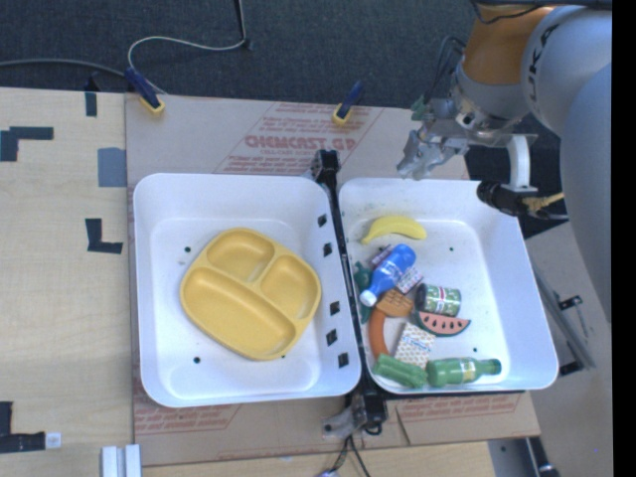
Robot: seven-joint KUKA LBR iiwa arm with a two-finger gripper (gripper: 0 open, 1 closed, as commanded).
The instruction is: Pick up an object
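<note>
— Cardboard sheeting [288, 142] covers the bench, with dark carpet beyond it and a wooden top at the left. What sits on it?

— Two shallow white bins, touching along a black hinge-like strip. The left bin [159, 266] has a yellow divided plate [250, 291] lying flat near its middle, tilted a little against the bin's edges.

— And the right bin [517, 296]?

— That one is crowded. A banana [393, 230] lies near the far wall. Just below it a blue bottle with a white cap [388, 272] leans across the pile. Beside that is a small dark can [439, 298], then a watermelon slice [439, 322], a patterned card or packet [413, 343], and an orange curved piece [381, 328] running down the left of the heap. Along the near wall lie a green bottle [462, 370] and a green vegetable-shaped toy [397, 370], almost end to end.

— Where is the arm?

— It comes in from the right; the orange band is at the top. The gripper [425, 157] hangs above the cardboard just past the far rim of the right bin, apart from every object.

— Its fingers?

— Nothing is between them. Whether they are parted or closed, I cannot tell from this angle.
</note>
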